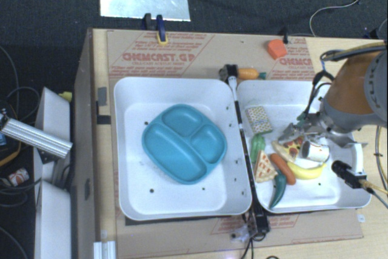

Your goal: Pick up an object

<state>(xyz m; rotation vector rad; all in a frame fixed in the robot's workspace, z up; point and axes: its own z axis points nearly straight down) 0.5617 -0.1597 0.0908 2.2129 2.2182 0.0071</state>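
The right bin holds several toy foods: a patterned beige square, a green vegetable, a pizza slice, an orange-red carrot, a yellow banana and a green chili. A second pizza slice and a white cylinder lie just under my gripper. The gripper hangs low over the bin's middle, right above those two. The grey and orange arm comes in from the right and hides the bin's far right corner.
The left bin holds a blue divided plate. An orange block lies on the bench behind the bins. A small orange item sits at the back rim between them. A black part juts over the right bin's right side.
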